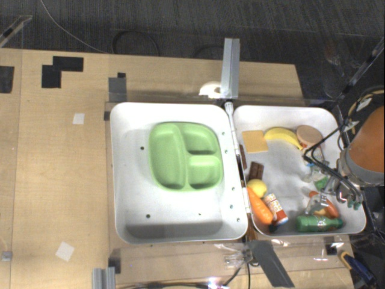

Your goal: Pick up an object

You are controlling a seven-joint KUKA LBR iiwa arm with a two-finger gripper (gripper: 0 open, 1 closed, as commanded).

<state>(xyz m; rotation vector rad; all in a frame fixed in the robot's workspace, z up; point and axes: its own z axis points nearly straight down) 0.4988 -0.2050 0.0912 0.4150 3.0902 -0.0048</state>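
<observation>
Metal and tangled with cables, the gripper [322,202] is hanging low over the right bin's [283,162] near right corner, and whether it is spread or closed cannot be told, since wires and brackets are hiding its tip. Something orange and red [325,208] is lying just beneath it, too cluttered to name, and it is unclear whether the two are touching. A green object [317,223] is lying just beside that along the bin's front wall. The arm [367,152] is reaching in from the right, its orange band cut off by the frame edge. Further left, a carrot [260,209], a small red-labelled bottle [276,208] and a lemon [257,188] are crowding together. A banana [284,137], a tan square [254,141] and a round tan piece [309,134] are lying along the far side. A green divided tray [183,155] is sitting in the left bin [129,179] on the wooden surface [54,173].
</observation>
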